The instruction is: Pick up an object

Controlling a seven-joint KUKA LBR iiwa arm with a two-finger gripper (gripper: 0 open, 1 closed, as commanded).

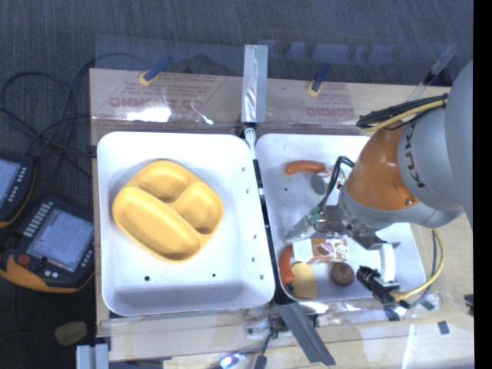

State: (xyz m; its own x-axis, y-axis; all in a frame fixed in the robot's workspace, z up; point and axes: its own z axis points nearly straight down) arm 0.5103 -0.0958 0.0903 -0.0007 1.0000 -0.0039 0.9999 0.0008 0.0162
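The arm is reaching in from the right and hanging low over the right bin, most likely because the small pickable things are all gathered there. Its wrist is covering the gripper, so whether the tool is released, clenched or grasping something cannot be told from here.

The left bin is holding only a yellow tray, a glossy moulded piece with three rounded hollows, lying well apart from the arm and probably too broad for a two-finger grab.

In the right bin, near its front wall, a printed packet is lying just under the wrist, and judging by that it is the likeliest target. A pale yellow lump and a brown ball are sitting just in front of the packet. A sausage is resting near the back wall, apart from the cluster.
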